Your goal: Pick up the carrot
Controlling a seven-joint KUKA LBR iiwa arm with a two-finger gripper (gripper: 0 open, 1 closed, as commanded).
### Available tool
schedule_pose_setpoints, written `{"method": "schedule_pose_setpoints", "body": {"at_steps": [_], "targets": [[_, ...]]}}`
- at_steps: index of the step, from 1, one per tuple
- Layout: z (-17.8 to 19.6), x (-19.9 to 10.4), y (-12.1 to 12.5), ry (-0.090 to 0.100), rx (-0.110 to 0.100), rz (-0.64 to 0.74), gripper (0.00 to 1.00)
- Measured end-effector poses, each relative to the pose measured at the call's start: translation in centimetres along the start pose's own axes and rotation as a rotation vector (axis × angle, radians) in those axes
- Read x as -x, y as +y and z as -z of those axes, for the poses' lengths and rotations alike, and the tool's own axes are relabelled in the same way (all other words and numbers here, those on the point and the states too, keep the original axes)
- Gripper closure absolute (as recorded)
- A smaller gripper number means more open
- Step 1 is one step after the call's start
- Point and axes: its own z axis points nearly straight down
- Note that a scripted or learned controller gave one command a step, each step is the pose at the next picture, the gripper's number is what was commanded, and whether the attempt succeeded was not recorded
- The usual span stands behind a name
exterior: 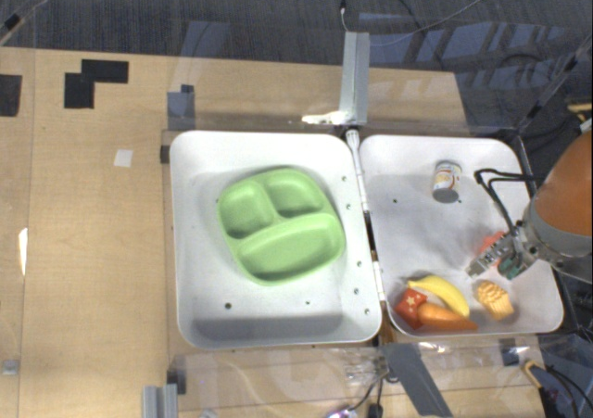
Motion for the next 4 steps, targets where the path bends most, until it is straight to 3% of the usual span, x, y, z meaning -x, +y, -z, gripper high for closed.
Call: {"method": "schedule_pose_setpoints", "body": {"at_steps": [1, 2, 3, 4], "targets": [[-2.4, -2.2, 1.8, -0.006, 0.004, -0.286, 1.00], [-2.3, -2.0, 2.9, -0.014, 0.005, 0.177, 1.00], [-2.3, -2.8, 3.4, -0.015, 0.008, 0.042, 1.00], [1.2, 1.8, -1.4, 0.000, 0.000, 0.288, 1.00]]}}
